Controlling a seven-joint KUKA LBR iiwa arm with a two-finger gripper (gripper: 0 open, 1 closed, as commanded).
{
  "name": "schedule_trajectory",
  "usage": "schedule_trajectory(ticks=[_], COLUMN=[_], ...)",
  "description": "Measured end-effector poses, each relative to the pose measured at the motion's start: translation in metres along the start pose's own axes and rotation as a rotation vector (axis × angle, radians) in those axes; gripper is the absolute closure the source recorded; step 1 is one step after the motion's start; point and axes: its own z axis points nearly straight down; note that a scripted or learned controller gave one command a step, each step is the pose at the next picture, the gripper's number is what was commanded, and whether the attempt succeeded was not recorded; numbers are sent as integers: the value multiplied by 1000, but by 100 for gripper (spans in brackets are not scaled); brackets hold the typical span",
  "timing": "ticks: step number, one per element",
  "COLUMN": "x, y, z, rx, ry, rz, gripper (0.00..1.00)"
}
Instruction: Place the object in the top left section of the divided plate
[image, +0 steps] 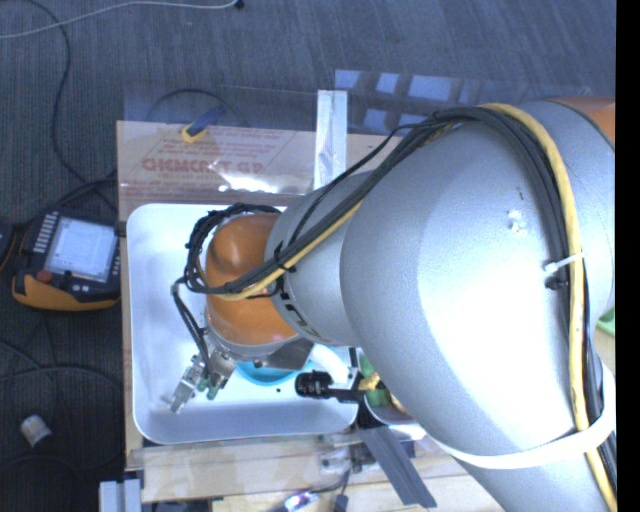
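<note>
**One arm bulking over the left bin, gripper low at its near-left corner**

One large grey arm (470, 290) is seen reaching in from the right, its smooth rounded casing covering most of the right half of the view. A glossy orange band (240, 275) sits above the wrist, and black and yellow cables (400, 150) are strung along the casing, held by a white tie.

The gripper (190, 388) is seen at the end of the wrist, a small metallic piece with a greenish glint, pointing down and left toward the near-left corner of the left bin (150, 300). The bin is shallow, white and smooth, with rounded corners. Whether the gripper is parted or closed cannot be told at this size and angle, and nothing can be made out in its grasp.

A blue rounded shape (262, 374), possibly part of the plate, is seen just right of the gripper, under the wrist; its sections are hidden by the arm. Small yellow-green things (370, 385) are glimpsed further right, at the arm's edge, too covered to identify. Which of these is the object cannot be told.

Beyond the bin a brown cardboard sheet (220, 165) with red lettering is laid under clear film. A handheld pendant (68, 260) with a grey screen and orange rim lies on the dark carpet (100, 60) to the left.
</note>
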Motion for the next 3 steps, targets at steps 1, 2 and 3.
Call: schedule_trajectory(ticks=[1, 2, 3], x=[7, -64, -41], y=[10, -7, -25], z=[-165, -229, -216], rx=[14, 13, 16], ry=[5, 3, 4], rz=[-133, -153, 95], gripper=[0, 0, 0])
